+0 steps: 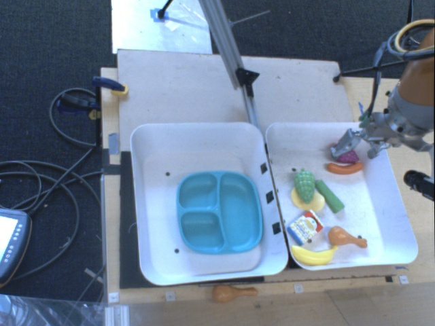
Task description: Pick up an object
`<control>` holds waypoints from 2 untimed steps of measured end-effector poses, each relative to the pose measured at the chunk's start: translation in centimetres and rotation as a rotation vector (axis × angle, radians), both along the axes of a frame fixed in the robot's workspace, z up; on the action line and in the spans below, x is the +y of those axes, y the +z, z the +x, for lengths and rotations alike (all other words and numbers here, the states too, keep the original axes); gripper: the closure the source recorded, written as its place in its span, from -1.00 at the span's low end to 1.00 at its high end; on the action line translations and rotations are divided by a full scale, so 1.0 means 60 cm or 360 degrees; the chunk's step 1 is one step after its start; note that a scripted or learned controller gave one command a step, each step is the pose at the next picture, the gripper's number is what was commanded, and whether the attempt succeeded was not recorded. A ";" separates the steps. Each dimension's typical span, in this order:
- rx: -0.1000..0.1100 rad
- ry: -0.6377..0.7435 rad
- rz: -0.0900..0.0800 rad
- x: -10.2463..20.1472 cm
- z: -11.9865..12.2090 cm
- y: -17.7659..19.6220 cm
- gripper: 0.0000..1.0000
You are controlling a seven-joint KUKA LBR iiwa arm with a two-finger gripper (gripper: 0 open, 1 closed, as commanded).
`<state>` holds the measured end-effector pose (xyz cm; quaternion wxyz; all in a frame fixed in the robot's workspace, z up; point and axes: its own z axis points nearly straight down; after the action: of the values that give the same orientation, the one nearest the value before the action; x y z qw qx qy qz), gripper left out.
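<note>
My gripper (345, 147) hangs over the far right part of the right bin (394, 202), directly above a purple toy (349, 157) that lies against an orange-red sausage (345, 169). Lower in that bin lie a green corn cob (304, 184) on a yellow disc (299, 198), a green cucumber (329, 195), a small snack box (305, 227), a drumstick (345, 237) and a banana (314, 255). Nothing shows between the fingers.
The left bin (163, 155) holds a blue divided plate (220, 211). A second drumstick (233, 293) lies on the bench in front of the bins. A grey metal pole (224, 36) slants down to the gap between the bins. Cables lie on the floor at the left.
</note>
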<state>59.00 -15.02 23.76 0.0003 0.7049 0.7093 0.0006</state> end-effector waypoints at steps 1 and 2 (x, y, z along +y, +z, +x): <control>0.0000 -0.0002 0.0000 0.000 0.000 0.000 -1.00; 0.0006 -0.0004 0.0000 0.008 0.004 -0.071 -1.00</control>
<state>59.25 -14.55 19.48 -0.0010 0.7057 0.7085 -0.0008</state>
